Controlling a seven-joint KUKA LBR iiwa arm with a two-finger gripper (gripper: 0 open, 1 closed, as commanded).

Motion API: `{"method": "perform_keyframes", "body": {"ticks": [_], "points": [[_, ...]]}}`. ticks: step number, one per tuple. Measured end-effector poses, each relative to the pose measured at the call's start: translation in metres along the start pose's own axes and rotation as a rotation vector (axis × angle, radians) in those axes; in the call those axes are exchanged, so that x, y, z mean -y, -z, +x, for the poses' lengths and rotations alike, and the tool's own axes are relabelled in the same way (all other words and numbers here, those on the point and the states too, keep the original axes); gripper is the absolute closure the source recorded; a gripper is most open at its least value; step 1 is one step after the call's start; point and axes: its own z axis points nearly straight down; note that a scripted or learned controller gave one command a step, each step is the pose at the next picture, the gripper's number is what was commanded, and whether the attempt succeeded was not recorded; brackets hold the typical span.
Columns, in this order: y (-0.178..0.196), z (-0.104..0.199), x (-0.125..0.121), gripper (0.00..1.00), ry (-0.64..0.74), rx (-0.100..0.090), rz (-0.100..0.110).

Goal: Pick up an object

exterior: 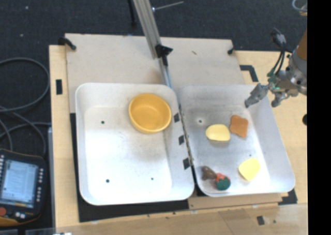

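My gripper (266,97) hangs over the upper right corner of the right bin (269,141), its two fingers spread open with nothing between them. Below and left of it lie an orange-brown piece (239,126) and a pale yellow oval (217,133), close together. A yellow wedge (249,169) rests near the bin's lower right. At the bin's front edge sits a small brown, red and green toy (216,178). A yellow bowl (150,113) stands upright in the left bin (103,161), near its top right.
A slanted aluminium post (147,16) rises from the back of the bench between the bins. Cables and a teach pendant (18,179) lie off the bench at left. A divider ridge (183,141) separates the two bins.
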Motion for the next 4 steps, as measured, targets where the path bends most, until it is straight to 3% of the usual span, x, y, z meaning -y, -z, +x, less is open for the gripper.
{"method": "perform_keyframes", "body": {"ticks": [1, 4], "points": [[0.000, 0.000, 0.000, 0.00, 0.001, 0.001, 0.001], [-0.151, 0.005, -0.012, 0.00, -0.002, 0.003, -0.001]]}}
